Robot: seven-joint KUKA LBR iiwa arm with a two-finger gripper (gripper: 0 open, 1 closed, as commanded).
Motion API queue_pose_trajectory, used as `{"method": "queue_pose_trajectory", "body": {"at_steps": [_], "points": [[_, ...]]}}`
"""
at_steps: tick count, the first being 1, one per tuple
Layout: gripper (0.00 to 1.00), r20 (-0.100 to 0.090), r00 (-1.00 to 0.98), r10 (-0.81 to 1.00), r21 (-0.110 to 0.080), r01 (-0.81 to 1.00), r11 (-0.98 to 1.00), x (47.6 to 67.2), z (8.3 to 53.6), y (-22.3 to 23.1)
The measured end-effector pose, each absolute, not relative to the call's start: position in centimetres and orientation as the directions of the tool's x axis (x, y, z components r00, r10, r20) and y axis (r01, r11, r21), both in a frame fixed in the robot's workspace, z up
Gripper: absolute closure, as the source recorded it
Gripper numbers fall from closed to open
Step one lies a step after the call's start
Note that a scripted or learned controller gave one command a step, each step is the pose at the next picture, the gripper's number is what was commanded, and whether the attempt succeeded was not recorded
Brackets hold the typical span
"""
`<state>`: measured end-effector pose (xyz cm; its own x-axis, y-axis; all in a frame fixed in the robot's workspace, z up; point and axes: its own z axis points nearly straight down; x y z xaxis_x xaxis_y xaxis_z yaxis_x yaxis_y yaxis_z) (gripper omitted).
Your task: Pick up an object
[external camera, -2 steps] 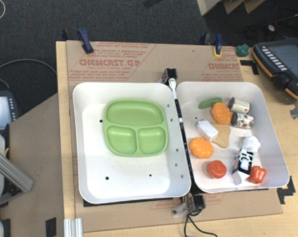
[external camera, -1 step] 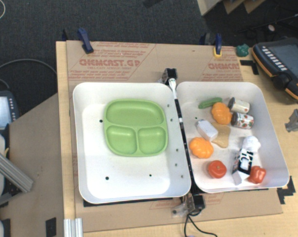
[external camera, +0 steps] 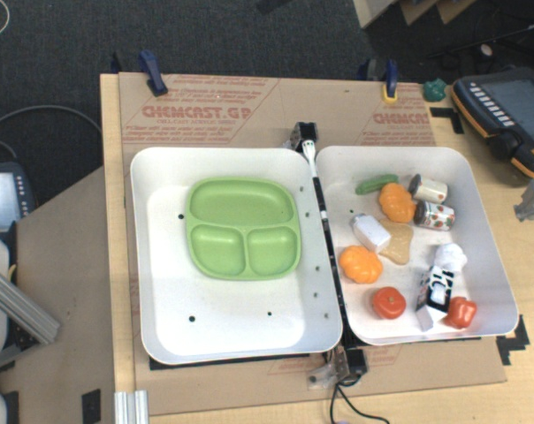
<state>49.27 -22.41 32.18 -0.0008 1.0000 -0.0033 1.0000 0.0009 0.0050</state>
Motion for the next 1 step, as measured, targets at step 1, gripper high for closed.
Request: {"method": "queue_pose_trajectory", "body": {"at_steps": [1], "points": [[1.0, -0.004, -0.004, 1.0, 0.006, 1.0, 0.004, 56.86, 29.98, -22.34]]}}
